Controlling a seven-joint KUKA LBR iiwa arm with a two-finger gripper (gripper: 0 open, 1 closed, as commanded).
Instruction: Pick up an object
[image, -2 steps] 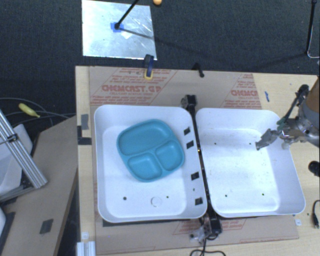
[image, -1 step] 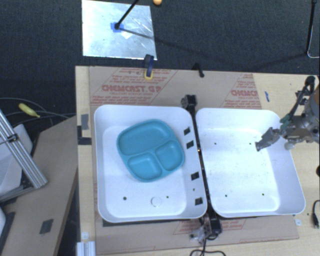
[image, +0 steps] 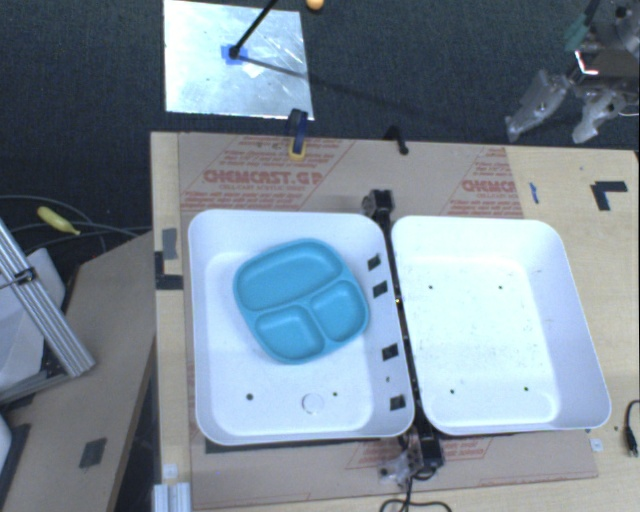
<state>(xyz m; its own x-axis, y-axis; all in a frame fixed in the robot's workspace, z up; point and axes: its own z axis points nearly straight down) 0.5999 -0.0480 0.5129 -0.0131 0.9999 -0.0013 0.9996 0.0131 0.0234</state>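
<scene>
Left bin (image: 215, 300) holds a blue tray (image: 300, 300), well apart from the gripper (image: 560, 110); likely light, stiff, slick; grasp a rim; finger state cannot be told.

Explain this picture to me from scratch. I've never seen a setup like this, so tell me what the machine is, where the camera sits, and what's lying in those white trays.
One camera is fixed above a bench, looking down at a slant. The bench carries two shallow white bins side by side. The left bin holds a blue divided plate with three compartments, one large and two small, lying flat. The right bin sits next to it, joined along the middle by black clips.

The machine is a robot arm that reaches in from the right. Its gripper is at the top right corner, well beyond the bins and off the bench, over the dark floor. I see nothing between its jaws, so nothing is held yet. Its job is to pick up an object; the plate is the only candidate here.
</scene>
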